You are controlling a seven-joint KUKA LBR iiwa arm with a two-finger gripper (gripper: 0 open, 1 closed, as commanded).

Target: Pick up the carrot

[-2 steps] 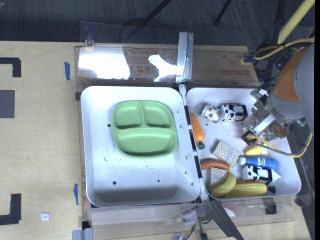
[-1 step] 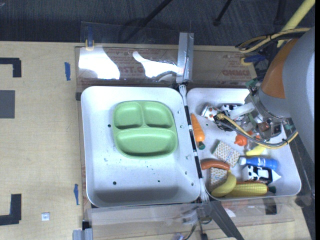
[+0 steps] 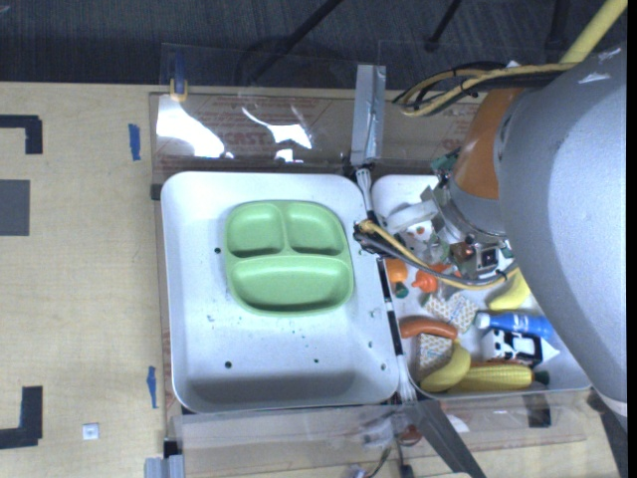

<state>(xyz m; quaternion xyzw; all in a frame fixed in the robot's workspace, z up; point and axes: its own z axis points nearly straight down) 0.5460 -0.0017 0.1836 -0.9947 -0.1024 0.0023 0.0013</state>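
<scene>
Below, pale wooden bench point(image 3: 80, 297) bearing two white bins, dark carpet point(image 3: 149, 8) behind; gripper point(image 3: 443, 252) state impossible to tell

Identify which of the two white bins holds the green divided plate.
The left bin: the green plate lies upside down in it, alone. The right bin instead holds a jumble of toy food beneath the arm.

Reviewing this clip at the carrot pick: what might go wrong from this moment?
The carrot lies low in the crowded right bin, close to the hot dog, the banana and the corn, so a grasp may catch a neighbour instead. It also sits near the wall between the bins, which a finger might strike. The arm hides much of that bin, so success would be hard to confirm.
</scene>
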